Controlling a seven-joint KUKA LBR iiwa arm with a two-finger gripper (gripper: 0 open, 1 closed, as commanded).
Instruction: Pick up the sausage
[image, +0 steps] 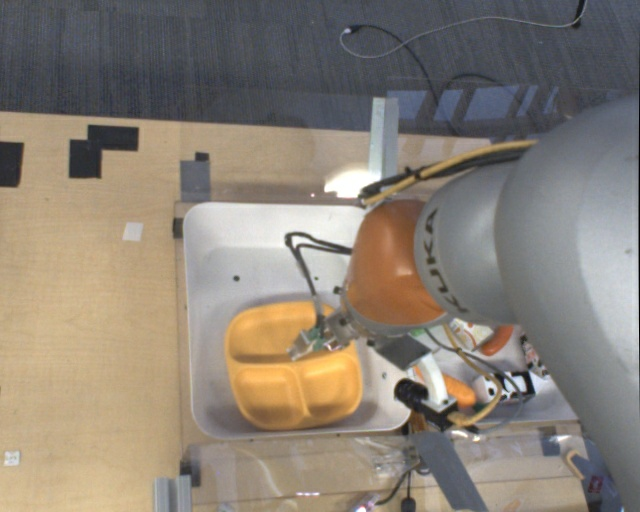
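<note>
A reddish-orange rounded piece (497, 340), possibly the sausage, peeks out from under the arm in the right bin, and most of it is hidden. My gripper (314, 341) hangs low in the left bin (205, 300). It sits over the right edge of a yellow two-compartment tray (285, 375), well to the left of the reddish piece. The big grey arm with its orange band (390, 265) covers most of the right side.
A second orange piece (463, 391) lies near the front of the right bin, partly behind cables. A black cable loops over the left bin's middle (300, 243). Bare bin floor shows left of and behind the yellow tray.
</note>
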